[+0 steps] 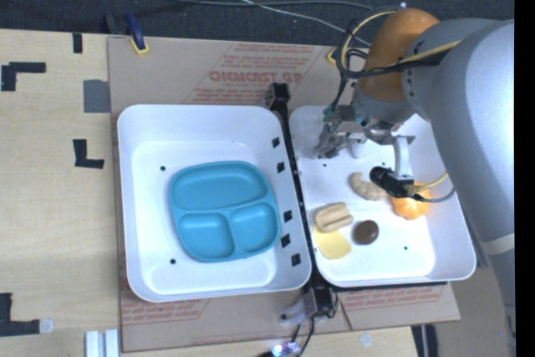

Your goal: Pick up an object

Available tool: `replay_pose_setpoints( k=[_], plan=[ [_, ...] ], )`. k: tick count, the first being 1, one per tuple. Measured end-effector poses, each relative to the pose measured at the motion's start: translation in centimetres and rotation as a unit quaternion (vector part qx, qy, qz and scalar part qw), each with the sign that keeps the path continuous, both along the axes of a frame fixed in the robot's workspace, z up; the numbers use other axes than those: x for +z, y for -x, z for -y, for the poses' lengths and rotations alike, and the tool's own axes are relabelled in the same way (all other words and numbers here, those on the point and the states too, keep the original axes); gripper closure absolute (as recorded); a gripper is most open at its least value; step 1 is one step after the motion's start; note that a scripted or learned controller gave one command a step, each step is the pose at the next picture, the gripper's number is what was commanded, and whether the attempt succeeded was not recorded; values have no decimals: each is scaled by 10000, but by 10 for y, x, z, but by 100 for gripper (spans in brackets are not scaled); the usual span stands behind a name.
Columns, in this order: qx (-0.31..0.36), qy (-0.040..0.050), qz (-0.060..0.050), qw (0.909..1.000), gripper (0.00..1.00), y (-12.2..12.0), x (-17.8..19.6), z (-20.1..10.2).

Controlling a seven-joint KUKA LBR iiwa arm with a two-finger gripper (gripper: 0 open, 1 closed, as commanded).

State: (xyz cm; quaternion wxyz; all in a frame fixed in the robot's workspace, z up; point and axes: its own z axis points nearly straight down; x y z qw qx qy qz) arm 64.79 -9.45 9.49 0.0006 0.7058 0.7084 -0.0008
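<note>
My gripper (328, 145) hangs over the far left part of the right bin (451, 263), above bare white floor. Nothing shows in its grasp. Nearer the front of that bin lie several toy foods: a tan bun (332, 216), a pale yellow piece (334, 247) just in front of it, a brown round piece (365, 232), a beige lumpy piece (364, 186) and an orange piece (409, 208). The nearest of them, the beige piece, lies a short way to the front right of the gripper, apart from it.
The left bin (138, 138) holds a blue divided plate (223, 209). A black-clipped wall (287, 171) separates the two bins. The arm's grey body (476, 121) covers the right bin's far right side. Cables run across the dark floor behind the bench.
</note>
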Motion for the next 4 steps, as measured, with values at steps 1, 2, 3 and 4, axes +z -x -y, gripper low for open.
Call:
replay_pose_setpoints(
  k=[1,2,3,4],
  plan=[
    [-13,-9,5,10000,100,4,43,3],
    [-10,-5,26,10000,100,7,107,3],
    [-9,-6,18,10000,100,7,146,3],
    [2,-13,-16,10000,100,35,135,-41]
  ],
)
